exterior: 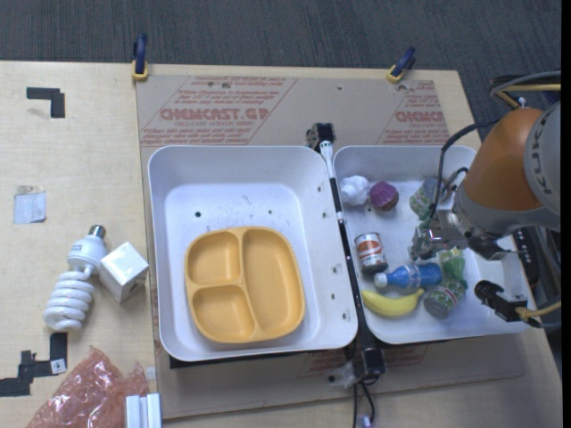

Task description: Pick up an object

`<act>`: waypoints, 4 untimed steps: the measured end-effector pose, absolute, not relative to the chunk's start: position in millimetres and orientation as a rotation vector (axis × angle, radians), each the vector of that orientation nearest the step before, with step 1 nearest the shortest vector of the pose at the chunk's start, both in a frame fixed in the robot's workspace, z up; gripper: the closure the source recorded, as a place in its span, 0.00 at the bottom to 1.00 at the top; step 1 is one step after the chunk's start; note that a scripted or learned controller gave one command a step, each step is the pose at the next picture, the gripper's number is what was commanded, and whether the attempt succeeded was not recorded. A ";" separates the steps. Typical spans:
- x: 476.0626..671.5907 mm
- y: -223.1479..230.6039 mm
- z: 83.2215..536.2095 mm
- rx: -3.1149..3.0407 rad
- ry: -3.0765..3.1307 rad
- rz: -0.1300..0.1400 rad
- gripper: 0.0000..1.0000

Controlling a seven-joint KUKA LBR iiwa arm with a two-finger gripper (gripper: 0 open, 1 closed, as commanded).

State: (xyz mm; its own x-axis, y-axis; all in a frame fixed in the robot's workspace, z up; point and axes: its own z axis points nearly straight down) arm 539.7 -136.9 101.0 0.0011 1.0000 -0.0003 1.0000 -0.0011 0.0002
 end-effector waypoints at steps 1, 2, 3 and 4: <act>483.7 -111.2 92.3 2.224 2.218 0.000 0.00; 485.1 -111.9 102.2 2.225 2.215 0.003 1.00; 564.2 -105.8 134.7 2.219 2.222 0.000 1.00; 612.7 -209.7 101.5 2.219 2.222 -0.001 1.00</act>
State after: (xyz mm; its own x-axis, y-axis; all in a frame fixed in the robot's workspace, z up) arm 612.7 -209.7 101.5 -0.0014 1.0000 -0.0015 1.0000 0.0014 0.0006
